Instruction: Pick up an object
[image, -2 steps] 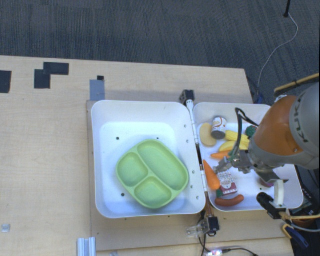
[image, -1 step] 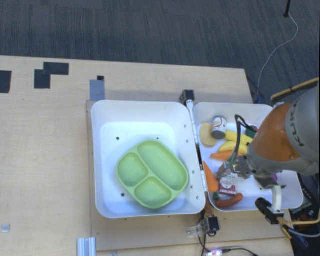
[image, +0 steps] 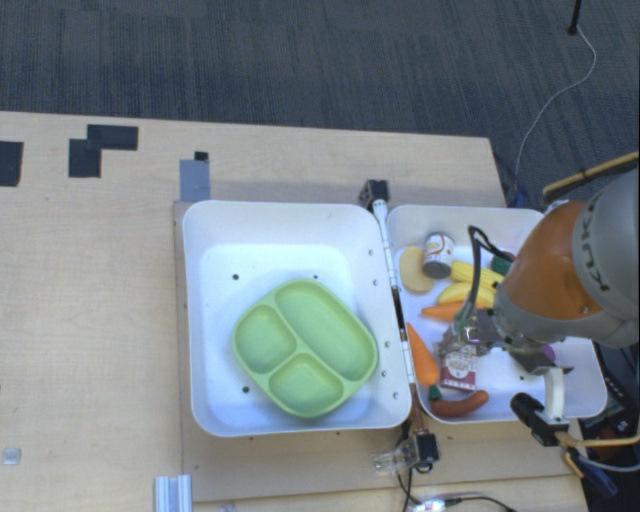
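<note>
The right bin (image: 590, 395) holds several small items. At its far left are a tin can (image: 437, 256) and a tan disc (image: 414, 269), with a yellow banana-like piece (image: 468, 283) beside them. An orange carrot (image: 423, 358) lies along the left wall and a red sausage-like piece (image: 459, 404) along the near wall. A red and white carton (image: 459, 372) sits between them. My gripper (image: 464, 338) hangs low over the bin's middle, directly above the carton's far end. The arm's wrist hides the items under it.
The left bin (image: 210, 300) holds a green three-compartment plate (image: 303, 347). A divider rail (image: 390, 290) separates the two bins. The arm's orange band (image: 550, 265) covers the right bin's far right part. Cables lie at the bench's near edge.
</note>
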